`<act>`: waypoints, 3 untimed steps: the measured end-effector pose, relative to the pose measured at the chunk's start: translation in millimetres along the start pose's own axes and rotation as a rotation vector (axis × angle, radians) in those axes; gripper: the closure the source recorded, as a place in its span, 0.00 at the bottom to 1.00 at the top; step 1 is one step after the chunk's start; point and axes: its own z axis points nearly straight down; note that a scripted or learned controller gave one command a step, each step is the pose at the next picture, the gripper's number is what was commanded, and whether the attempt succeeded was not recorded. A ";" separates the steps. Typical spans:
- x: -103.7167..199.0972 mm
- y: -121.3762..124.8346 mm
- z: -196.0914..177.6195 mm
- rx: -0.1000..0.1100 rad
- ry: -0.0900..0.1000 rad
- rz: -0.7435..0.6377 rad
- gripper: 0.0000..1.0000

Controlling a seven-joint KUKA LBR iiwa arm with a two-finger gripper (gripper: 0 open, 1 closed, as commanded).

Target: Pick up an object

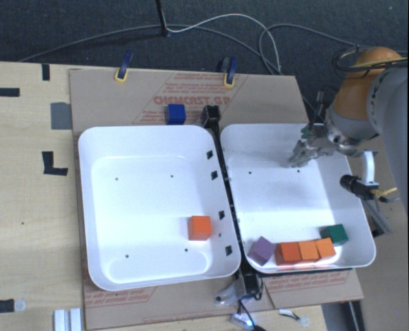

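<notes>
Two metal fingers of the gripper (pixel 302 156) pointed down over the upper part of the right bin (pixel 273 185), near its far rim; whether they stood apart or closed could not be told at this size, and nothing showed between them. The white floor beneath them was bare. Behind the gripper, the grey arm (pixel 390 109) with its orange band (pixel 356 92) reached in from the right.

Well apart from the gripper, along the near edge of the same bin, five blocks lay in a row: a purple block (pixel 261 249) at the left end, then three orange blocks (pixel 305 252) touching side by side, then a green block (pixel 336 234) at the right end, set slightly further back.

In the left bin (pixel 121 185), a single orange cube (pixel 200 227) sat near the right wall, toward the near side. A blue cube (pixel 176 113) rested on the cardboard sheet (pixel 190 92) beyond the bins, just behind the left bin's far rim.
</notes>
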 end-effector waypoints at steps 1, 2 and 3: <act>-3.2 1.0 -62.6 -0.004 0.000 0.002 1.00; 1.0 7.8 -123.0 -0.005 0.000 0.001 1.00; 1.0 8.4 -158.7 -0.002 0.000 0.001 1.00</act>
